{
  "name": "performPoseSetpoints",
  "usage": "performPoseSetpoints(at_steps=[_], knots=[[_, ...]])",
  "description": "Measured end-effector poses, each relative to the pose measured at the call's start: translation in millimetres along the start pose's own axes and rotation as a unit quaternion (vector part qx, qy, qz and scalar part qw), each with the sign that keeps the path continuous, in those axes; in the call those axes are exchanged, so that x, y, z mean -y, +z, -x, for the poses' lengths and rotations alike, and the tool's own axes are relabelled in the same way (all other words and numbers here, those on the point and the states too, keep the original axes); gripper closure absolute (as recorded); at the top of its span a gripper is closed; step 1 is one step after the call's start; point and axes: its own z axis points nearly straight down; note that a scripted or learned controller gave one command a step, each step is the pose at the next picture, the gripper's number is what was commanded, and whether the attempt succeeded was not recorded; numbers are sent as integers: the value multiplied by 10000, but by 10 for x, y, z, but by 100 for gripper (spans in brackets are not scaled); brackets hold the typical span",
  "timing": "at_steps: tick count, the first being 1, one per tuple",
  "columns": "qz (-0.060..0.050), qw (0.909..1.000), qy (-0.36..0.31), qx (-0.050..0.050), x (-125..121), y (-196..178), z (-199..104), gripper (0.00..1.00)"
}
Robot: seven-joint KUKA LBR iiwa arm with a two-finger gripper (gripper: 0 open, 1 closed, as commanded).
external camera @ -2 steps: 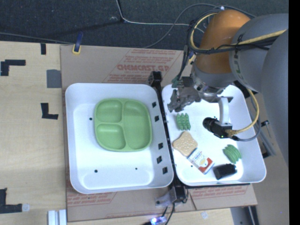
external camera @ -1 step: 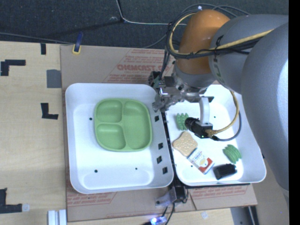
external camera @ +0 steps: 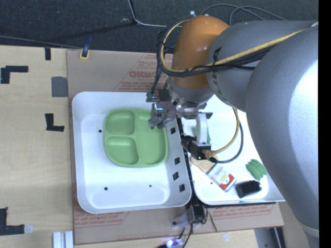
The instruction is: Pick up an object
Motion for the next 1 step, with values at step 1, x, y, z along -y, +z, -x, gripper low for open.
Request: performPoseSetpoints(at_steps=[1], knots=[[2,10000,12,0,-4,1,21,0]])
